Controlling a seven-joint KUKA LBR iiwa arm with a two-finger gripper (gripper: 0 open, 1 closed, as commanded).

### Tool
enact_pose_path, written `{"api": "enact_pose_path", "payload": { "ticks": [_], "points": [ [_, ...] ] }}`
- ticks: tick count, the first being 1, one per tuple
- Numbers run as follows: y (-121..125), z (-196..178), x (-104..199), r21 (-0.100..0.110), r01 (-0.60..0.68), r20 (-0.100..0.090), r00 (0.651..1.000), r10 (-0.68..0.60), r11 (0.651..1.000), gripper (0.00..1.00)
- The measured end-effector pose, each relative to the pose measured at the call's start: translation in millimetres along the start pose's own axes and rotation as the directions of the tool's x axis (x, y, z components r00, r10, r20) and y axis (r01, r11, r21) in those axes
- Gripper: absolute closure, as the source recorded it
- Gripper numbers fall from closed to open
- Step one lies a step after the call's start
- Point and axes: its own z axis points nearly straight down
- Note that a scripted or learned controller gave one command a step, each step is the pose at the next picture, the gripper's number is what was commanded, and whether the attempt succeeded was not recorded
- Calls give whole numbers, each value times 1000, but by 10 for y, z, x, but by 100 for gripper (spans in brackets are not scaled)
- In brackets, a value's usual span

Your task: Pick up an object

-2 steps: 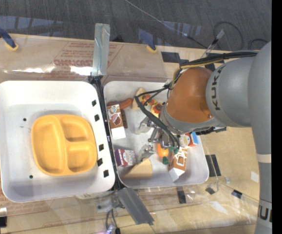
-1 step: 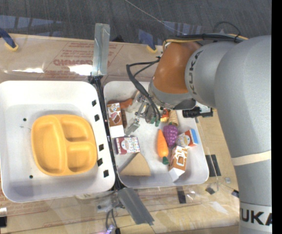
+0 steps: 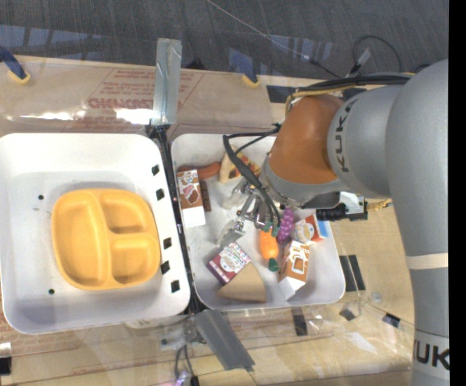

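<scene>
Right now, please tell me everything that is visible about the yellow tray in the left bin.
The yellow tray is one moulded piece that looks like matte plastic, with rounded corners and a raised rim. Ridges divide it into three compartments: one long section on its left side and two smaller ones on its right. It lies flat and open side up, turned slightly askew, on the floor of the left bin, near the middle. All three compartments look bare. Only the bin floor touches it, and the bin walls stand apart from it.
</scene>
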Motion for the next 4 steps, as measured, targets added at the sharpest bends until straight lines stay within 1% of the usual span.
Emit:
{"api": "enact_pose_path", "payload": {
  "ticks": [1,2,3,4],
  "points": [
    [30,-107,-8,-1,11,2,1000,-11,1000,100],
    [-404,-397,-493,2,494,5,869,-494,869,100],
    [-503,-29,260,-2,645,-1,764,-645,764,100],
    [7,5,607,-2,530,0,848,-530,848,100]
  ]
}}
